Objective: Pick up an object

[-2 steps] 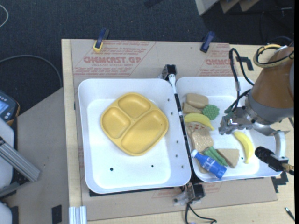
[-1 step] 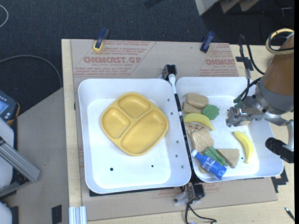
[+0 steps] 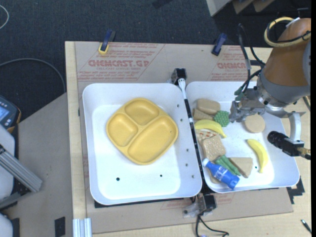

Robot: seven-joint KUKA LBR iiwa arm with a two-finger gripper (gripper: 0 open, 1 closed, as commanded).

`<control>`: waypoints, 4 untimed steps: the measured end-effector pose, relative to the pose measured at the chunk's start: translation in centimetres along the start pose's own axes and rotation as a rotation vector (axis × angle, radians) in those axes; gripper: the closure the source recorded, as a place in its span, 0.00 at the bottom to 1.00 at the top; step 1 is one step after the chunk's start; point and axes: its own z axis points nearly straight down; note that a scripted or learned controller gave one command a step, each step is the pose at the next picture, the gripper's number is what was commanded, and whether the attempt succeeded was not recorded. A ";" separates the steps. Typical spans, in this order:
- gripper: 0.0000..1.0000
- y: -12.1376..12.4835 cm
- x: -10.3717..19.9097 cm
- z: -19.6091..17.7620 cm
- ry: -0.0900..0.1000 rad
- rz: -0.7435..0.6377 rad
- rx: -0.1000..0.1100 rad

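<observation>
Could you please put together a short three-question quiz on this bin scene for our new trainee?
1. True or false: the yellow divided plate lies in the left bin.
2. How many bananas lie in the right bin?
3. Which item lies nearest the end effector: A) blue bottle, B) green broccoli piece, C) yellow clamp?

Key: 1 true; 2 two; 3 B.

Grey arm [image 3: 284,80], orange band (yellow-ringed), black cables, metal claw [image 3: 240,108]
</observation>
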 end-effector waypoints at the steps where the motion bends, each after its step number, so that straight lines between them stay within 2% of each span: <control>1: 1.00 0.8 0.8 -0.2 -0.001 0.002 0.001; 3: 1.00 -0.2 -0.5 -0.4 0.001 0.005 0.007; 4: 1.00 0.1 0.5 -1.9 0.000 0.002 0.000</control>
